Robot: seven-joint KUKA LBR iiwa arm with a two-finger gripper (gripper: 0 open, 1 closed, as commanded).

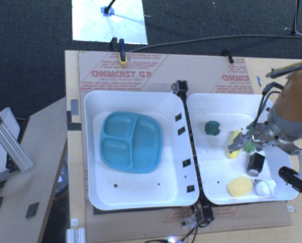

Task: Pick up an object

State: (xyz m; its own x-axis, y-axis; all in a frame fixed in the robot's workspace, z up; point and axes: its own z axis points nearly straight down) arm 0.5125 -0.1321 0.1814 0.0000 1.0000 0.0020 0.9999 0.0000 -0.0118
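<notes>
Reaching in from the right of the camera view, the grey arm with its orange band (297, 97) holds the end effector (240, 144) low over the right-hand shallow white bin (224, 199). Its tip sits at a small yellow object (234, 145) with a green piece (249, 147) just beside it; whether it is wide, narrow or gripping anything I cannot tell. Candidates lie close around it: a dark green lump (212, 128) up-left, a black block (255, 163) just below, a pale yellow rounded lump (240, 186) and a white ball (263, 188) near the front wall. The left-hand white bin (92, 186) bears a blue sectioned plate (131, 141). I judge this the descent-to-grasp step. The next move calls for closing squarely on one item, then lifting straight without nudging the black block.
</notes>
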